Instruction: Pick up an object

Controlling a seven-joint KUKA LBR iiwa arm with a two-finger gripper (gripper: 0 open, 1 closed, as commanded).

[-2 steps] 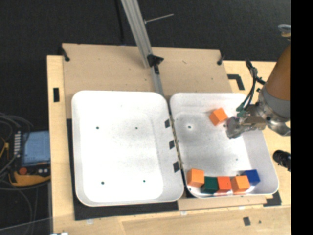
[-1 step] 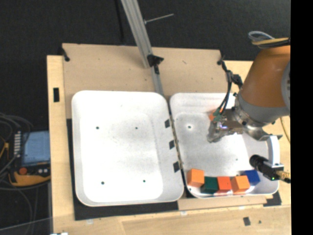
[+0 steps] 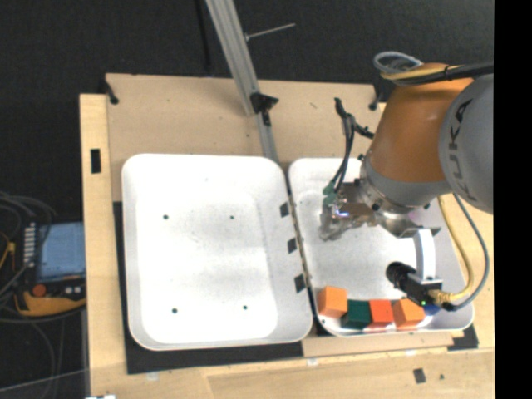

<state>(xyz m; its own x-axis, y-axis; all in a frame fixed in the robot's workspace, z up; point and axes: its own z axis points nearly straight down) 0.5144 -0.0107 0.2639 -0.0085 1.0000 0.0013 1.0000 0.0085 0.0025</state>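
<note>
Along the front edge of the right bin (image 3: pixel 366 264) lie an orange block (image 3: pixel 333 300), a dark green block (image 3: pixel 358 313) and two more orange blocks (image 3: pixel 394 312), side by side. My gripper (image 3: pixel 336 220) hangs over the left part of that bin, well behind the blocks and apart from them. The arm's orange band and grey wrist cover the bin's back right.
The left bin (image 3: pixel 208 248) lies beside the right one, with black clips on the shared wall. A metal post (image 3: pixel 241 65) slants up from behind the bins. A black fitting with a yellow cable (image 3: pixel 416 285) sits at the right bin's front right.
</note>
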